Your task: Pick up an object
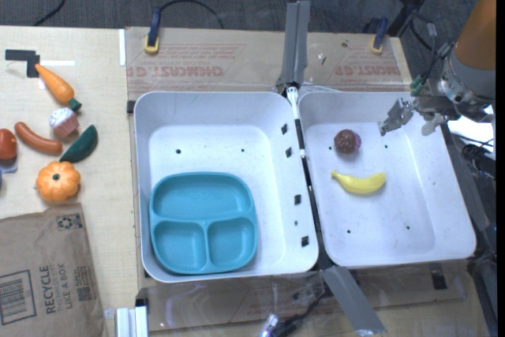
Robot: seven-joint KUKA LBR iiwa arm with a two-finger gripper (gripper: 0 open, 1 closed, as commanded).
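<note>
A yellow banana point(360, 182) lies in the middle of the right bin point(442, 241). Just above it sits a small dark red, round fruit point(346, 141). My gripper point(410, 119) hangs at the right bin's far right corner, to the right of the red fruit and well apart from it. Its fingers stand spread with nothing between them. The orange band of the arm shows at the view's right edge.
The left bin point(158, 138) holds a blue three-compartment tray point(203, 222). Left of the bins, toy foods lie on the bench: a carrot point(57, 83), a sausage point(36, 138), a pumpkin point(58, 181). A metal divider point(297, 43) stands between the bins at the back.
</note>
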